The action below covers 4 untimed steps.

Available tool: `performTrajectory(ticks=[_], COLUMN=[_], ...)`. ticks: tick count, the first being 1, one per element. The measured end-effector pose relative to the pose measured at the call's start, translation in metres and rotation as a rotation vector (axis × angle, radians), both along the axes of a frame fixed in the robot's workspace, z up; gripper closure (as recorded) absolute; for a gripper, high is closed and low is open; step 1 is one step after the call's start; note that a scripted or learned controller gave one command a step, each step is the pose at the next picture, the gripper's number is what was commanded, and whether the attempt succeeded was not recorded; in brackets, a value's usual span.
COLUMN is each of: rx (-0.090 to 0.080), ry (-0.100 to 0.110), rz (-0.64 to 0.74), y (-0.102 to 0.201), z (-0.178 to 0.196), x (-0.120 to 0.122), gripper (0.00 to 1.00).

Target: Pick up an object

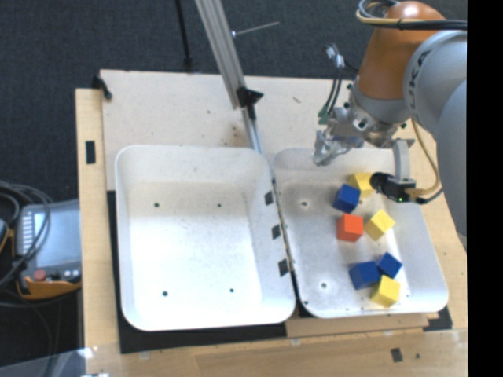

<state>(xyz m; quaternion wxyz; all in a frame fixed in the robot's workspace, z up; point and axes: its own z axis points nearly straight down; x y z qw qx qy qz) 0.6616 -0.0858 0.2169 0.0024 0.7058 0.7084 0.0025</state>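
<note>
Several small cubes lie in the right bin (314, 242). A blue cube (346, 198) touches a yellow cube (361, 183) near the bin's far side. Below them sit an orange cube (350, 227) and a yellow cube (380, 224). Near the front right corner are two blue cubes (365, 274) (390, 265) and a yellow cube (386, 290). My gripper (324, 152) hangs over the far end of the right bin, left of and above the nearest blue cube. Nothing shows between its fingers.
The left bin (196, 234) stands beside the right one, sharing a raised middle rim with black clips (277, 230). A slanted aluminium rail (224, 53) rises behind the bins. The bench's wooden edge runs all around.
</note>
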Motion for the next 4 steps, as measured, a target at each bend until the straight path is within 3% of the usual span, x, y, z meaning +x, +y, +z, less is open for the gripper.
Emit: performTrajectory(ticks=[1, 4], rx=[0.0, 0.0], ry=[0.002, 0.006], rz=[0.001, 0.003], y=[-0.001, 0.149], z=[0.027, 0.024], x=[0.001, -0.007], gripper=[1.0, 1.0])
